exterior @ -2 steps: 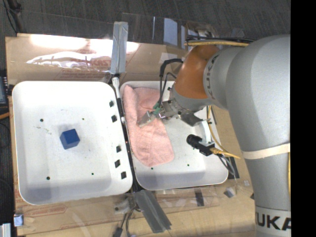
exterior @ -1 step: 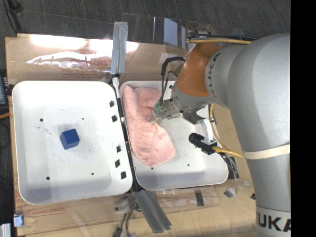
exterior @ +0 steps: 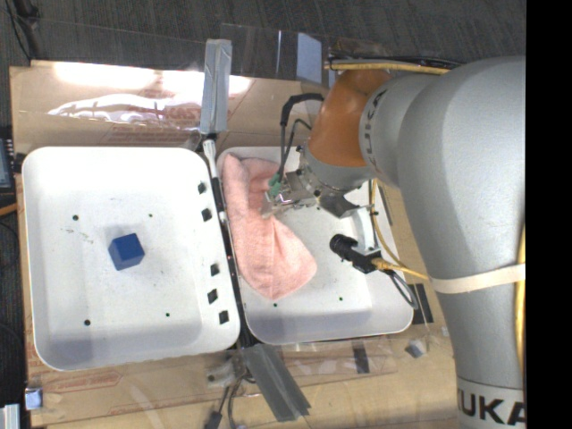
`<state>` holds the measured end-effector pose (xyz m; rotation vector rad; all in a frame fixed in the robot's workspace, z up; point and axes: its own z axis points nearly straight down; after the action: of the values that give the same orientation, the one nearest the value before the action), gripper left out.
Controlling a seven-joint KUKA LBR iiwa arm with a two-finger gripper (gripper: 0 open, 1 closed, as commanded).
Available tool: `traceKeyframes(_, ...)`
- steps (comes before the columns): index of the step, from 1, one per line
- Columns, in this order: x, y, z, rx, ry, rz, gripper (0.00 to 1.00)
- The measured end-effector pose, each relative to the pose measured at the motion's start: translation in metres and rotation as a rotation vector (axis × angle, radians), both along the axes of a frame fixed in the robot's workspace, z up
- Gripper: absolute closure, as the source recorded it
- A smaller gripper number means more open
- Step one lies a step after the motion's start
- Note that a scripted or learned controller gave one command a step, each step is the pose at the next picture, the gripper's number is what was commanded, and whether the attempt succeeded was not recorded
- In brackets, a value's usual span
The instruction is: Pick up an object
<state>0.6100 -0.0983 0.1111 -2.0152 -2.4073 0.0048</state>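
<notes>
A pink cloth point(exterior: 265, 238) lies crumpled along the left side of the right bin point(exterior: 308, 322). My gripper point(exterior: 279, 197) is down over the cloth's upper part, touching or just above its folds; the wrist hides how the fingers stand. A blue cube point(exterior: 127, 250) sits alone on the floor of the left bin point(exterior: 54, 329), well away from the gripper.
The big grey arm point(exterior: 447, 195) covers the right bin's right side and the bench beyond. A black cable part point(exterior: 353, 251) hangs over the right bin. Black clips point(exterior: 214, 266) line the wall between the bins. A taped post point(exterior: 214, 88) stands at the back.
</notes>
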Motion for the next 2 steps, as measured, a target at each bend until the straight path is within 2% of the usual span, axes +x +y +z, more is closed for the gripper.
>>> traceKeyframes(1,0.0,0.0,0.0,0.0,0.0,-0.001,0.0)
traceKeyframes(2,-0.056,-0.029,-0.02,0.001,0.001,-0.082,0.0)
